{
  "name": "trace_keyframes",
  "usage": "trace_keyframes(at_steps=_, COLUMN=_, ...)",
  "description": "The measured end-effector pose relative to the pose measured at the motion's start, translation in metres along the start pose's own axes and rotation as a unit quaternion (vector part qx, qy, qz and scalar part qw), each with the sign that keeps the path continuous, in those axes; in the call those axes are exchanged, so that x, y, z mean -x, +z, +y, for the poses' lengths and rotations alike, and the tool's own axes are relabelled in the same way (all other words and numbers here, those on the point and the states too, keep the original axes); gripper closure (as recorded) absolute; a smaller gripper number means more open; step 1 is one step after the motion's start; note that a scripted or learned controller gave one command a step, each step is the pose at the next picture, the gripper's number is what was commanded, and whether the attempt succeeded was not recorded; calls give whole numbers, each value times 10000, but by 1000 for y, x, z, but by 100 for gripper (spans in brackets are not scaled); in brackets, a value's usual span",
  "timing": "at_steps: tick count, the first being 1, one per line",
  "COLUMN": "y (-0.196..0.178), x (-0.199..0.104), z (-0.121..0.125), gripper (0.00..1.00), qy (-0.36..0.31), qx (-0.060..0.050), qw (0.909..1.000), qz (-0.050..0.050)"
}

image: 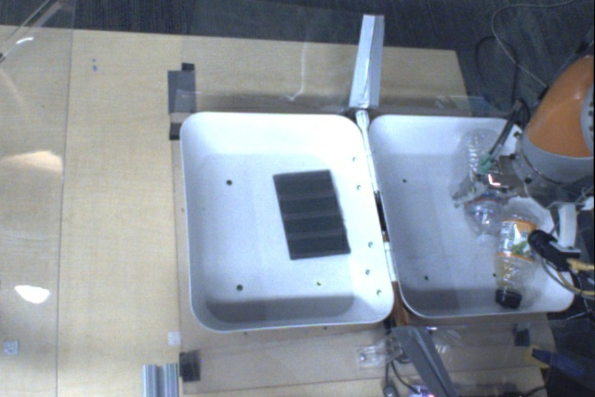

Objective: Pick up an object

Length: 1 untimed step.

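A robotics lab: wooden bench (112, 228), two white bins (200, 200), clear guard panels, loose cables (548, 9).

The arm (565, 121) reaches in from the right edge, its orange band uppermost and the grey wrist section below it. The wrist points down and to the left, ending in the gripper (490, 181), which is low and blurred among glinting, cluttered detail

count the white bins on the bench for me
2. The left bin sits mid-bench and holds a dark ridged block. The right bin lies beside it, under the arm's reach, with clear plastic clutter in it.
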<state>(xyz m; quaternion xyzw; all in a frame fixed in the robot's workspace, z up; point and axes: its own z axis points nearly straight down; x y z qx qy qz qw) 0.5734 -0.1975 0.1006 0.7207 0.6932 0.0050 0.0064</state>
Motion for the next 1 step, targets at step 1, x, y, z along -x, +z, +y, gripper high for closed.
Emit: trace_keyframes(at_steps=1, y=-94, x=-52, z=67, gripper=100, qy=419, qx=-135, qw=9990, qz=-9)
